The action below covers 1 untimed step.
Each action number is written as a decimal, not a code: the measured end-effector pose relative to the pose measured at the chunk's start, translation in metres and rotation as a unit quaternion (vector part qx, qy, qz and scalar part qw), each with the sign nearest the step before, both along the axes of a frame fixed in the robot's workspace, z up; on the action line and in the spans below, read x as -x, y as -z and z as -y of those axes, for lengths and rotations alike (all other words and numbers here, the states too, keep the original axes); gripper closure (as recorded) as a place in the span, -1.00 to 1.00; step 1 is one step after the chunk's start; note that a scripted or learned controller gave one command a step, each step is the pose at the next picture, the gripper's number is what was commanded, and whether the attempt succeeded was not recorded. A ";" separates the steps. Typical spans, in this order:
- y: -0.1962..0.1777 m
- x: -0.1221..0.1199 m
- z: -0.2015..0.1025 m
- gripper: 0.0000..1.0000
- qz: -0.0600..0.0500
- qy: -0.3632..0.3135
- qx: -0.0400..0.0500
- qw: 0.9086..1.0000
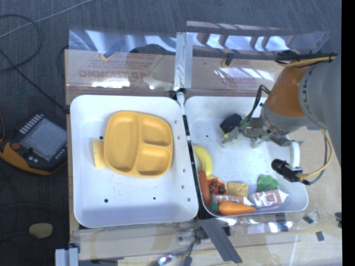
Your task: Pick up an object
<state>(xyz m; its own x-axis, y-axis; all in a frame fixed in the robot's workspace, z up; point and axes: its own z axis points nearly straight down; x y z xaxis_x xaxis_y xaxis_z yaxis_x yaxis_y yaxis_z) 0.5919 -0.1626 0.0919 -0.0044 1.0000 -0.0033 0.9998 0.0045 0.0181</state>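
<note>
My gripper (242, 141) hangs over the upper middle of the right bin (244, 105), the grey arm with its orange band (288, 93) reaching in from the right. Its two fingers (227, 141) stand open and apart, with only bare white bin floor between them. A yellow banana (204, 158) lies by the bin's left wall, below and left of the gripper. Along the front edge lie an orange carrot (236, 208), a long red piece (204, 186), a pale yellow block (237, 188), a green piece (268, 182) and a red-and-white packet (266, 198).
The left bin (89, 204) holds a yellow divided plate (138, 143) on a pale yellow flat piece (98, 154). A black cable plug (283, 168) from the arm hangs over the right bin's right side. A handheld controller (39, 140) lies on the floor at left.
</note>
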 end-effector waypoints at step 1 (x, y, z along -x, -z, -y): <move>0.001 -0.036 -0.036 -1.00 -0.003 -0.028 0.001 1.000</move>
<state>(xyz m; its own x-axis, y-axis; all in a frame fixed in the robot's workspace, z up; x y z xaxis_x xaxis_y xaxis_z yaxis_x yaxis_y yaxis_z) 0.6279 -0.1271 0.0908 -0.0605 0.9982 -0.0048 0.9981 0.0606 0.0114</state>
